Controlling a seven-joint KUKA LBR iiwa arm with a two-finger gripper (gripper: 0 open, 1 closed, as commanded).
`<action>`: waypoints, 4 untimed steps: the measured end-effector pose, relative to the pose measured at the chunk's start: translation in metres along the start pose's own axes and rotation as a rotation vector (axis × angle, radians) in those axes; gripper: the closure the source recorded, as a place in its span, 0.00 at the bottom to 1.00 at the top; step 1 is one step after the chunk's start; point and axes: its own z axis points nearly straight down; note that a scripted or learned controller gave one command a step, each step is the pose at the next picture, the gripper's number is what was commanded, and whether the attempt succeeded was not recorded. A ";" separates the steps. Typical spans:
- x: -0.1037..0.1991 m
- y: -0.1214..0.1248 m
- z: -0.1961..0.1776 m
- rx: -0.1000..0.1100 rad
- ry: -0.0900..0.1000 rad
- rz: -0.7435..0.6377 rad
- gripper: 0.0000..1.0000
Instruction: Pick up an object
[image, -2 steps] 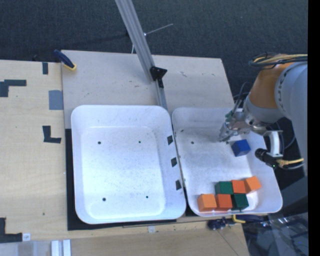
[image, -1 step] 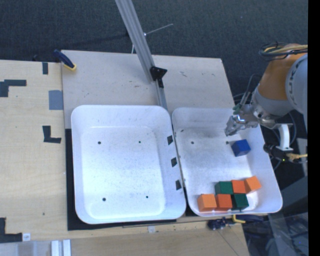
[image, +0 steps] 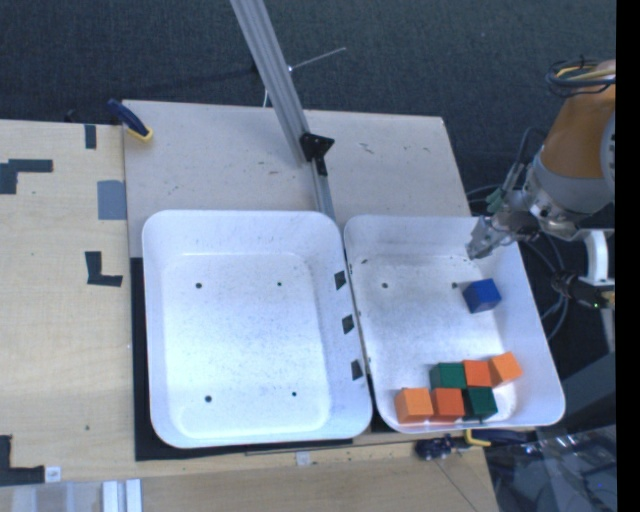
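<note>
The gripper (image: 482, 243) hangs above the right bin's (image: 400, 240) far corner, just beyond the blue block (image: 482, 295), apparently lining up a grasp; finger state cannot be told. Orange and green blocks (image: 458, 388) cluster at the bin's near edge.

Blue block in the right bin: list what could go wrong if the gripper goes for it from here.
1. The blue block sits close to the right bin's far wall, so a finger might catch the rim on the way down.
2. The gripper hangs above and slightly off the block; a straight descent may land beside it or nudge it away.
3. The orange and green blocks lie clustered, so picking there instead risks pushing neighbours.
</note>
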 end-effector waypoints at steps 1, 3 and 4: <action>-0.003 0.005 -0.043 -0.004 -0.001 0.000 1.00; 0.040 -0.010 -0.065 0.002 0.001 -0.002 1.00; 0.088 -0.025 -0.065 0.000 0.002 -0.004 1.00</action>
